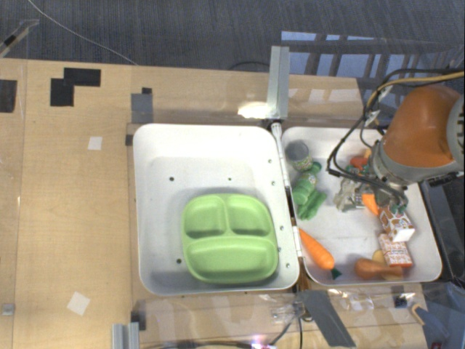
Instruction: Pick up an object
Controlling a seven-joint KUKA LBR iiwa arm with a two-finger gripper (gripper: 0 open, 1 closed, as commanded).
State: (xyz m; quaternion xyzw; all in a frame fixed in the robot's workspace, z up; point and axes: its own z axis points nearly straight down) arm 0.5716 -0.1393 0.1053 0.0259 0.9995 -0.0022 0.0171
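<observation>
fingers low mid right bin | open floor below | carrot by left wall

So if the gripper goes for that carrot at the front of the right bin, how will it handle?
The carrot tapers to a point, so it would probably roll in an arc if nudged. Its smooth, glossy skin suggests hard plastic: likely stiff, light, and a bit slippery. It lies close to the right bin's left wall, so a push could wedge it there.
</observation>
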